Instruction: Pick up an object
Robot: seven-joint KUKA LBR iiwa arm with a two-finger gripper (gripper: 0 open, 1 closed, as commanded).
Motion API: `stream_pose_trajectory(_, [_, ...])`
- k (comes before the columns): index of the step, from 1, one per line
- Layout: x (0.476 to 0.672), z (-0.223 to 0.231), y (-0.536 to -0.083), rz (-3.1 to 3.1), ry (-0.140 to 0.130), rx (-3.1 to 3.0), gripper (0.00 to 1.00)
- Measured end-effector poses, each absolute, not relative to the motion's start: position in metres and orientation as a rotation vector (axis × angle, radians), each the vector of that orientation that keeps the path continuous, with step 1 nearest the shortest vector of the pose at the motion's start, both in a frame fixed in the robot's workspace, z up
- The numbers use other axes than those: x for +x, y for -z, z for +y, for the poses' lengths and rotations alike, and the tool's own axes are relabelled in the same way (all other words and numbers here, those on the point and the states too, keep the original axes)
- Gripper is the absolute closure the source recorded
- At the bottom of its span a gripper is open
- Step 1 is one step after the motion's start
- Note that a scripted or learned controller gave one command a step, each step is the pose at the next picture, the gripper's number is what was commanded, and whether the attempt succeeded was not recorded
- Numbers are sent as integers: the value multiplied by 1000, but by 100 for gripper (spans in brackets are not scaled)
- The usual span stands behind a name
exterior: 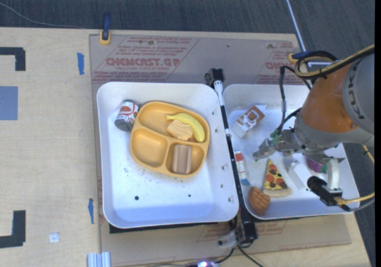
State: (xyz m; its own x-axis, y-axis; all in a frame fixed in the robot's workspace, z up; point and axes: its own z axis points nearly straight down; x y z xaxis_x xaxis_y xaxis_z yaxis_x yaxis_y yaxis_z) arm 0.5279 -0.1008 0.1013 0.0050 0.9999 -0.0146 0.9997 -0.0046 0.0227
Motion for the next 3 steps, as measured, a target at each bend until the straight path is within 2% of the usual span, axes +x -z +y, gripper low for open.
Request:
stream_pose_trajectory(1, [485,-95,-90,2208,-17,2206,0])
stream_pose_trajectory(2, [487,-99,-101,2194,-15,2204,100])
stream_pose_trajectory(3, [480,-38,-185,2223,-2,2220,100])
